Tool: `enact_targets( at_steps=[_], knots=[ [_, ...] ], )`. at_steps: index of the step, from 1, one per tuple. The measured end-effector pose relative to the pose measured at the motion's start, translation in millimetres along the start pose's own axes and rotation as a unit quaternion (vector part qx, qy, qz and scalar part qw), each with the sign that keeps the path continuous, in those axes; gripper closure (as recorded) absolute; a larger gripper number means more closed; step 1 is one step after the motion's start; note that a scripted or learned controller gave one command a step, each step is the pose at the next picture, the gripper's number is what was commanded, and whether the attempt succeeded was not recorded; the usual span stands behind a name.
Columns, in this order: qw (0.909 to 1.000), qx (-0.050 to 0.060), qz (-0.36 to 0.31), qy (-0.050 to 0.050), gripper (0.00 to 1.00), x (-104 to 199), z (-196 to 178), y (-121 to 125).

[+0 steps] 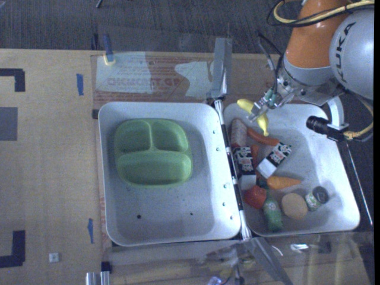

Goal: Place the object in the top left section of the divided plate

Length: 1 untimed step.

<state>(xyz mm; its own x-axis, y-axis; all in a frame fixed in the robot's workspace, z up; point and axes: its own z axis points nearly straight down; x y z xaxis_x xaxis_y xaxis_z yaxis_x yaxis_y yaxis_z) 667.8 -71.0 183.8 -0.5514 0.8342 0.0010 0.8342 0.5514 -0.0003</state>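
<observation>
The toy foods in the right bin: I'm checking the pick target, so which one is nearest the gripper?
The yellow banana-shaped toy, at the right white bin's top-left corner. It lies right at the gripper; the other toys sit lower in the bin.

- The arm (332, 34) was cut off by the picture's top and right edges.
- Whether the jaws stood apart or together at the gripper (265, 103) was too small to tell.
- The banana (254, 113) lay partly hidden under the gripper.
- The worktop (41, 159) ran off the left edge.
</observation>
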Motion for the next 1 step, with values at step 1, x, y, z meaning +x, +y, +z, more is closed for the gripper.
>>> enact_targets(
  at_steps=[1],
  knots=[
    [1.0,-0.002,0.0,-0.001,1.0,-0.7,-9.2,1.6]
  ],
)
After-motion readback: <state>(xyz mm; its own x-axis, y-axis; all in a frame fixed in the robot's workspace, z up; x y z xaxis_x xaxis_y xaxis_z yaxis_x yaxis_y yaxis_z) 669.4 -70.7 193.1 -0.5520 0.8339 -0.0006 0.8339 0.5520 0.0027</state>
